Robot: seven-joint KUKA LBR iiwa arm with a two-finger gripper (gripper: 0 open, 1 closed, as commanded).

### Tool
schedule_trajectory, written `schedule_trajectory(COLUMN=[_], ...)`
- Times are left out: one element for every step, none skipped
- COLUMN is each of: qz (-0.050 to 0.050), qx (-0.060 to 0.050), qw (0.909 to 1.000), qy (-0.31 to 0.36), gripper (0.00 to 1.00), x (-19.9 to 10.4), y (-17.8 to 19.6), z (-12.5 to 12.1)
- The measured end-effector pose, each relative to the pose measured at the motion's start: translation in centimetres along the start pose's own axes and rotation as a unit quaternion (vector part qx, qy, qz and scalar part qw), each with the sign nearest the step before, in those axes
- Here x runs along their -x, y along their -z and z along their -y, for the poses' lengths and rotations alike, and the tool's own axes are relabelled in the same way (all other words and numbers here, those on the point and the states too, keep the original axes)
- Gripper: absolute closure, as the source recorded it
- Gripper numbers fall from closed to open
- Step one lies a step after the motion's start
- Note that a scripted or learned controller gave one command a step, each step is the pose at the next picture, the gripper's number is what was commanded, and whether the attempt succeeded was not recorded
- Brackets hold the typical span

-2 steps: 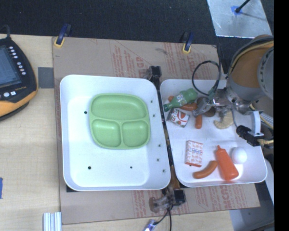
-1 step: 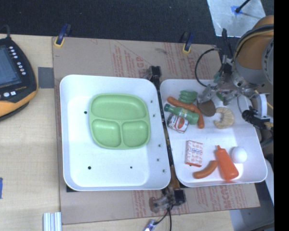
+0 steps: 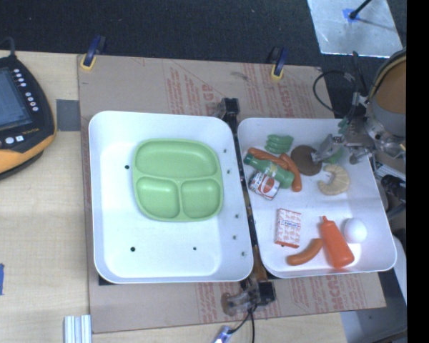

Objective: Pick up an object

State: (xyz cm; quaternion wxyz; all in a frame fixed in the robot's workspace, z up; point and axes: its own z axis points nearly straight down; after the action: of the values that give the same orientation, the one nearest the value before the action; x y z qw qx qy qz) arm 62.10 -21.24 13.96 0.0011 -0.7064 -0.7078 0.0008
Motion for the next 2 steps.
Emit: schedule_trajectory(qz=[0.000, 0.000], qx=[-0.001, 0.000], qw=[1.0000, 1.0000], qy=[0.002, 0.000], gripper=[0.00, 0.00], x=[-3.9, 0.0], y=[-4.9, -4.8], z=[11.2, 14.5])
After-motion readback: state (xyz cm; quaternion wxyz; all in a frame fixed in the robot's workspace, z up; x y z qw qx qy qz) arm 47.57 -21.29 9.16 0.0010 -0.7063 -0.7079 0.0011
